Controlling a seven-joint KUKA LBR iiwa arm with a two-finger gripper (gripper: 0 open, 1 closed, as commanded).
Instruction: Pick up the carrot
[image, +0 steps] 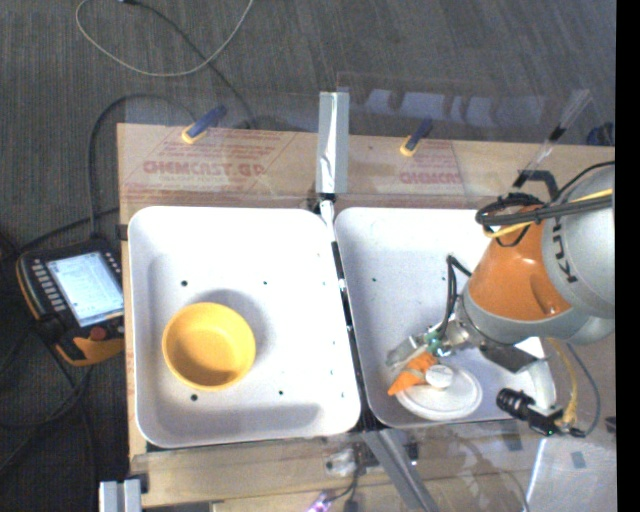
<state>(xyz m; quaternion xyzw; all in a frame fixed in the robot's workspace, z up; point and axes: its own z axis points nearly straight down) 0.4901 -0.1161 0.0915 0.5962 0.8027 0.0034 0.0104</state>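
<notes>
One handheld controller (75, 295) sits on the floor at 9 o'clock of the bench, screen lit, orange underside showing. One cable (160, 45) loops over the carpet at 11 o'clock.

Two white bins sit side by side. The left bin (240, 230) holds one yellow bowl (209, 344), upright, toward its 8 o'clock corner, apart from the walls. Behind the bins, one cardboard sheet (220, 165) with red print, two clamps on it: one at 11 o'clock (202, 123), one at 1 o'clock (417, 137). One grey post (332, 145) stands upright between the bins at 12 o'clock.

The right bin (400, 260) holds one white lid-like disc (440, 392) at its 6 o'clock edge. One carrot (410, 379), orange, lies at 9 o'clock of the disc, touching or overlapping its rim. A small green bit sits just above the carrot.

One arm (530, 280), grey with orange band, comes in from 3 o'clock. One gripper (432, 345) is down low in the right bin, just above the carrot and disc. Cannot tell whether it is gripping anything or touching the carrot.

One black plug (515, 403) with yellow lead hangs at 5 o'clock of the arm.
</notes>
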